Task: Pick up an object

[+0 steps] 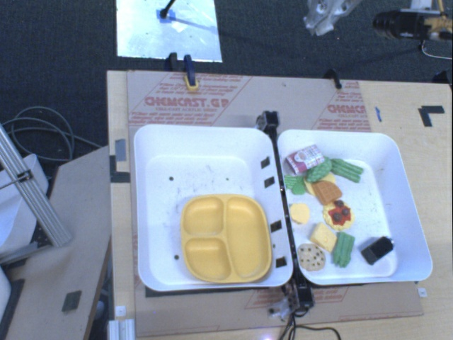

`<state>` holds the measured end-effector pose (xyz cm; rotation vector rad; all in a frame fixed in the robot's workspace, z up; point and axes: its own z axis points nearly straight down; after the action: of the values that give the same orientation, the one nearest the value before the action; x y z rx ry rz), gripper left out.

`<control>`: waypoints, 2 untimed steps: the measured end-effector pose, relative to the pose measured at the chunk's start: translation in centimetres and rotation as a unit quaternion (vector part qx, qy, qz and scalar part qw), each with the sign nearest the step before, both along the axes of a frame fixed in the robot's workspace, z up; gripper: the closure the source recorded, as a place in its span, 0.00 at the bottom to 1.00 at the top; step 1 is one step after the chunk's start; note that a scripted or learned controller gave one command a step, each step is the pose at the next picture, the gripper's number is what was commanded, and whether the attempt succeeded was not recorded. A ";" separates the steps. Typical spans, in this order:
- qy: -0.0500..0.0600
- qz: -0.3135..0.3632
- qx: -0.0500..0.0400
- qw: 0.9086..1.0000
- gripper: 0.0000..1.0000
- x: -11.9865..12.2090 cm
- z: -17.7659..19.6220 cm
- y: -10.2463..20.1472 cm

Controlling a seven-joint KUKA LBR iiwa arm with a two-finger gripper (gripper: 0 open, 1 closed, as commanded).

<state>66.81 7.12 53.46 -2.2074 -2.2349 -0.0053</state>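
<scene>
The gripper (327, 7) is hanging high at the top of the view, far behind the right bin (396, 190) and over the dark floor, not over the bench. It is looking pale and blurred, and I cannot tell if it is open or closed. Nothing is showing between its tips.

All the small things are lying in the right bin. Taking this bin as my mark: in its back left corner a pink packet (304, 159) is sitting, and just beside it, toward the middle, green beans (345, 168) are lying. Below the packet an orange waffle (327, 191) is resting, touching more green pieces on its left. Near the middle of the bin a small pizza (340, 214) with red spots is lying, and to its left a yellow disc (300, 213). Toward the front a cheese wedge (324, 237) is lying between a cookie (311, 257) and a green pod (344, 248). A black block (376, 249) is sitting near the front right corner, apart from the others.

The left bin (159, 161) is standing beside the right bin, touching it along the middle. It is holding a yellow tray (226, 237) with three compartments, near its front.
</scene>
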 end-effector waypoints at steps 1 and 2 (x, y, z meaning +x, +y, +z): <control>0.008 -0.002 -0.002 1.000 1.00 -1.0 -17.1 5.9; -0.009 -0.009 -0.002 1.000 1.00 -4.8 -0.5 -2.8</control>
<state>61.97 4.33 52.97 -2.2386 -2.2251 -0.0222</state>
